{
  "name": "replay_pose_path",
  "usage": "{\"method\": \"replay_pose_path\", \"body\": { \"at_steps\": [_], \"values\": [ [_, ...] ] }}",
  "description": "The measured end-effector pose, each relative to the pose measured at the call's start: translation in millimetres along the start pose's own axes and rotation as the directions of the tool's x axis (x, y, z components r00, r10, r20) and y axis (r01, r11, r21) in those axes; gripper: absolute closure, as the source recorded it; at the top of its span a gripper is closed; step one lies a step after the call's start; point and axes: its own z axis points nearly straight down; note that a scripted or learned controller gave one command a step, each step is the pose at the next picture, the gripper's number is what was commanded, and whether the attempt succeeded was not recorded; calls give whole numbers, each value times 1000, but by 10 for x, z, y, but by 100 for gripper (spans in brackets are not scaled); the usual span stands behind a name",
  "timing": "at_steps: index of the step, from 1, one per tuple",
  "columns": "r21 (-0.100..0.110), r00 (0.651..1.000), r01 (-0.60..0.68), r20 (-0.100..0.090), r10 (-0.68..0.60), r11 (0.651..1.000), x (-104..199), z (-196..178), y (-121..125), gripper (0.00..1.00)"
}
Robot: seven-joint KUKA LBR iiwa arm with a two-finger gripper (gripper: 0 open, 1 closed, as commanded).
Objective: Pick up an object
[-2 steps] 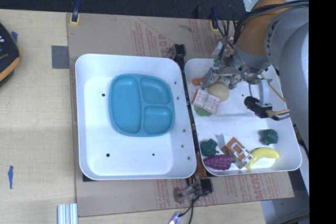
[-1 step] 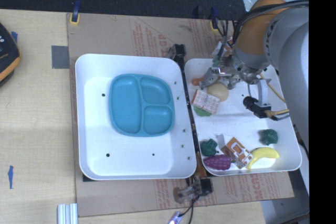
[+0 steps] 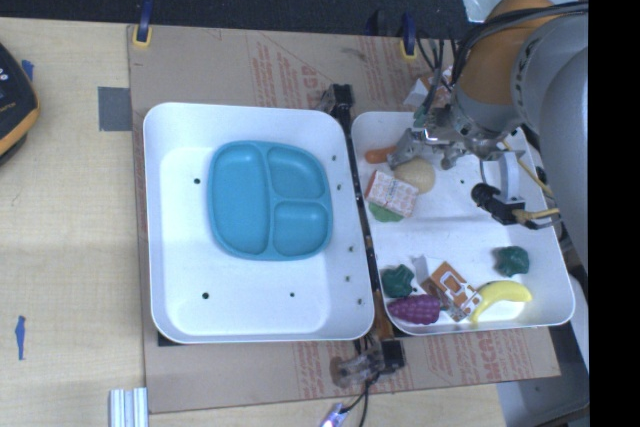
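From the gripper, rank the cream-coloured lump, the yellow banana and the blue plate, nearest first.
Measured from the gripper:
1. Cream-coloured lump, just below it in the right bin.
2. Yellow banana, at that bin's near edge.
3. Blue plate, in the left bin.

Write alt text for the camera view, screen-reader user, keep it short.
The grey KUKA arm reaches in from the right, its gripper low over the far end of the right bin, by a beige lump and a small packet. A banana, a purple grape bunch and green pieces lie at the near end. The left bin holds a blue divided plate.
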Motion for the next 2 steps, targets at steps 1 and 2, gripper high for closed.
{"method": "replay_pose_path", "body": {
  "at_steps": [1, 2],
  "values": [
    [5, 1000, 2, -2, -2, 1000, 130, 3, -4, 0],
    [1, 1000, 0, -1, 0, 1000, 26, 0, -1, 0]
  ]
}}
